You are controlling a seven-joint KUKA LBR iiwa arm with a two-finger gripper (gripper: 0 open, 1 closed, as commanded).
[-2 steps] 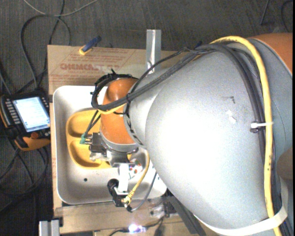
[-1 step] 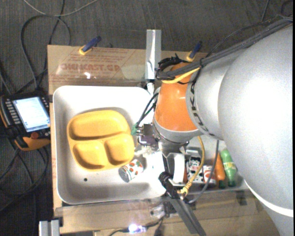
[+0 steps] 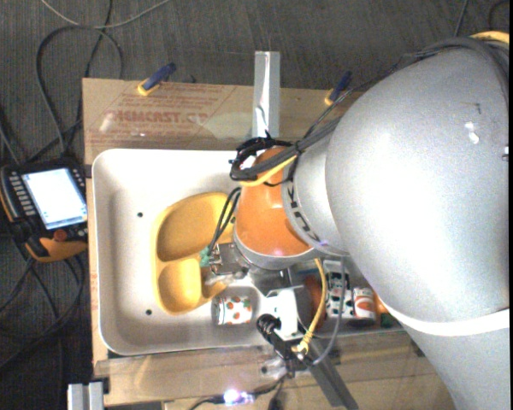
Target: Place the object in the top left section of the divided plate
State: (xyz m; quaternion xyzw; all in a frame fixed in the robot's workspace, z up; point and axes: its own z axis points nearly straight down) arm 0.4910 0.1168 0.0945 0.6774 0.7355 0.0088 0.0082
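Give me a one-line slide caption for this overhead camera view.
KUKA arm reaching over a yellow divided plate in a white bin.

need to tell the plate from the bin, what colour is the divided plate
Yellow; the divided plate shows in the camera view.

Glossy white shallow plastic bin [image 3: 120, 229] at centre left. Inside, a mustard-yellow divided plate [image 3: 184, 250], plain, unpatterned. At lower centre, a small white cup with red-orange spots [image 3: 232, 307]. Pale grey on the bulky rounded robot arm [image 3: 419, 203], bright orange on its wrist band [image 3: 269, 220]. Tan cardboard-coloured tabletop [image 3: 162, 122] with faint reddish lettering. Dark grey carpet floor [image 3: 34, 75].
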